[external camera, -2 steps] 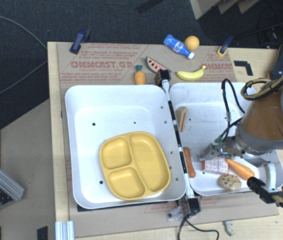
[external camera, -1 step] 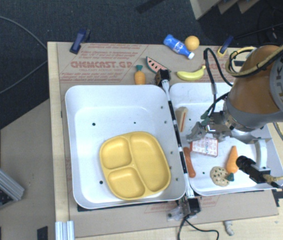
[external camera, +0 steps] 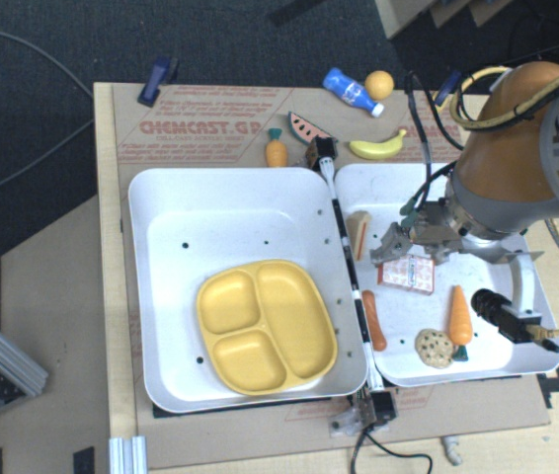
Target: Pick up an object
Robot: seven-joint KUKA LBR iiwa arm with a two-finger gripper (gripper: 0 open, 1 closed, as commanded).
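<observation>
Cookie and carrot are seen at the right bin's front edge.
Gripper is poised over a red-and-white packet; finger state cannot be told.

A robotics lab: cardboard-topped bench, two white bins, loose cables over dark carpet.

Red lettering is printed in large capitals on the brown protective sheet that covers the surface behind the left bin; it appears to read "CHEMCAST GP". Above and below it run lines of smaller red print, too small to make out. The small flat packet in the right bin bears red-and-white print that is too blurred to read. No other writing can be read.
</observation>
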